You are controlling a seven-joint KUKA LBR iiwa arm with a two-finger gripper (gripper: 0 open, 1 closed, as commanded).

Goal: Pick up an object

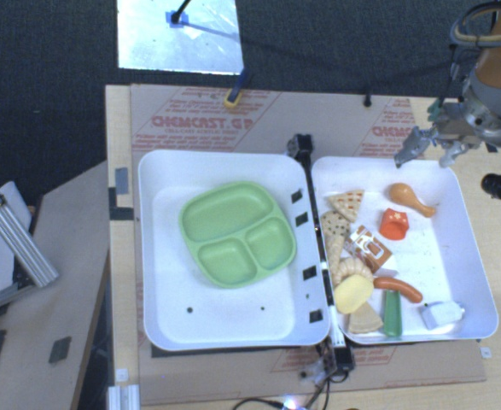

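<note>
The pincer [431,149] hangs over the far right corner of the right bin [468,254], its 2 grey fingers spread apart with nothing between them and touching nothing. Just below and left of it lies a tan toy drumstick [410,199], fat end nearest the pincer and thin end pointing away to the right. Directly beneath that sits a small red-orange block [394,224]. Further left are a waffle wedge [347,203] and a patterned cracker piece [334,226], with a brown-and-white wrapped piece [370,246] below them. Well below the pincer, at the near edge of this bin, lie a yellow lemon-like piece [353,294], a red sausage [398,289], a green stick [392,315] and a grey-white piece [442,314]. Far to the left, the left bin [165,314] holds a green 3-compartment plate [235,233]. Both bins rest on the worktop [199,118].
</note>
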